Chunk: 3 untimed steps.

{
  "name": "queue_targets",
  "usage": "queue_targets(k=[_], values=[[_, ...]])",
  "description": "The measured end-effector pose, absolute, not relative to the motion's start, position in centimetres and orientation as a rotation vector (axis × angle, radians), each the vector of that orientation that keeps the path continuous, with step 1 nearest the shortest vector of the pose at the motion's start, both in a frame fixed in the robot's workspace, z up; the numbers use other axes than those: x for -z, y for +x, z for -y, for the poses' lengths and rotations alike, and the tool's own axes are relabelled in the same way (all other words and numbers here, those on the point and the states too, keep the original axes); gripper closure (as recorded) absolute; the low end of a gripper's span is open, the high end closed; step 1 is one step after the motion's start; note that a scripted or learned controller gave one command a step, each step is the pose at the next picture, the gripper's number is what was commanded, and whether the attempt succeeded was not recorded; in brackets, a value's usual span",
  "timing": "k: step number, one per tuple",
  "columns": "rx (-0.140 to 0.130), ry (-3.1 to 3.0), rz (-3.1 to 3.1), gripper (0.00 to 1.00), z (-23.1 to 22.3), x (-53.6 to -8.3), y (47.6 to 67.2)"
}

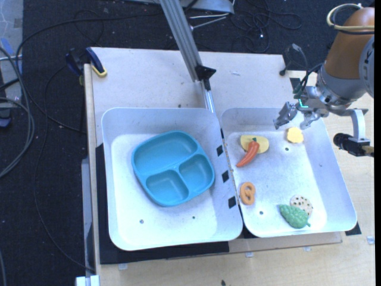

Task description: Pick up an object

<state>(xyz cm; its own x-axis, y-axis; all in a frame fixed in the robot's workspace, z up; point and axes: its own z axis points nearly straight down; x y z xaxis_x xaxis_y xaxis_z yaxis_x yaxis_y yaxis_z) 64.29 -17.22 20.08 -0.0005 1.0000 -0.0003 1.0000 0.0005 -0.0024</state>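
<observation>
Two white bins on tabletop; small yellow toy chunk (294, 136) in right white bin (333, 183), far corner, just below pincer (296, 118). Pincer fingers spread, nothing between. Probably light, rigid plastic, a bit slick; best squeezed across its narrow middle.

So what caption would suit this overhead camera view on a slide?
Gripper hovering open over the right bin near a small yellow piece; blue tray sits left.
</observation>
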Motion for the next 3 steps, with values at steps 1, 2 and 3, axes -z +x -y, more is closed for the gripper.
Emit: queue_targets(k=[1, 2, 3], values=[[0.0, -2.221, 2.223, 0.0, 17.2, -20.2, 64.4], [-0.004, -2.22, 2.22, 0.0, 17.2, -15.9, 64.2], [-0.006, -2.217, 2.219, 0.0, 16.9, -9.5, 64.0]])
